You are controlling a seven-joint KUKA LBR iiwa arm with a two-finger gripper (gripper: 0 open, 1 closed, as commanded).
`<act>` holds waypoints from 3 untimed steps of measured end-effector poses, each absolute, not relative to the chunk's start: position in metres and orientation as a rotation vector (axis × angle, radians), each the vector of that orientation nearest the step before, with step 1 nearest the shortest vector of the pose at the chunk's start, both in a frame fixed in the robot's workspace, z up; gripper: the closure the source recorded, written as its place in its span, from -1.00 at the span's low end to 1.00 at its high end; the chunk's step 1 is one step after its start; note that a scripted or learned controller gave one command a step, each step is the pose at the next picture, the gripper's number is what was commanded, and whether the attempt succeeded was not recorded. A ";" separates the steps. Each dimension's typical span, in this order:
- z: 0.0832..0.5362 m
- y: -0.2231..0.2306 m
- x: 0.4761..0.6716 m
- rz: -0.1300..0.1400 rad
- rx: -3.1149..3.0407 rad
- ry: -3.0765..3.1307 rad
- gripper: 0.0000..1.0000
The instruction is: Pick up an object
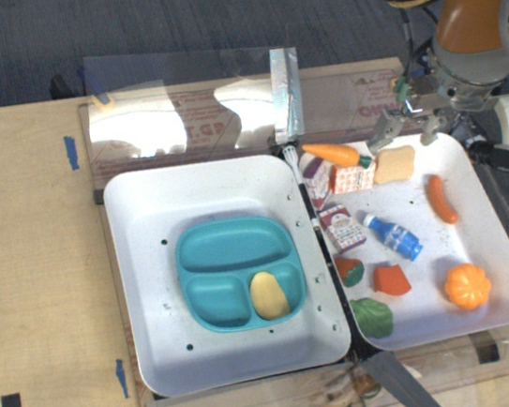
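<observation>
A slanted overhead view is showing two shallow white bins sitting side by side on a wooden bench. The left bin (140,262) is holding a teal divided tray (236,267), and a yellow potato-shaped piece (268,295) is lying in the tray's compartment at about five o'clock.

The right bin (503,246) is holding a scatter of toy foods. A carrot (330,152) is lying at the bin's eleven o'clock corner. Just beside it, toward the centre, small printed cartons (335,181) are clustering, with a tan block like a bread slice (395,164) sitting at twelve o'clock. A red sausage (440,198) is lying at two o'clock. A small blue bottle (393,235) is lying on its side near the middle. A red wedge (391,280) and a red-and-green piece (350,269) are resting at seven o'clock, a green vegetable (374,317) is sitting at six o'clock, and an orange pumpkin (466,287) is sitting at five o'clock.

The grey arm with its orange band (478,17) is reaching in from two o'clock of the scene. Its gripper (407,129) is hanging above the right bin's far rim, just above the tan block, with its two fingers spread apart and nothing between them.
</observation>
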State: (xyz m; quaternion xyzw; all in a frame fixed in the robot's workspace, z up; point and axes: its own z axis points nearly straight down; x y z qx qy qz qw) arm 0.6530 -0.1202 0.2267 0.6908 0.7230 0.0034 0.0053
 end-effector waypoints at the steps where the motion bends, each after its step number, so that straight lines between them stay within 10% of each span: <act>1: 0.102 -0.131 0.660 -0.009 2.183 2.271 -1.00; 2: 0.086 -0.135 0.619 0.004 2.129 2.306 -1.00; 3: 0.250 -0.090 0.649 0.012 2.351 2.072 -1.00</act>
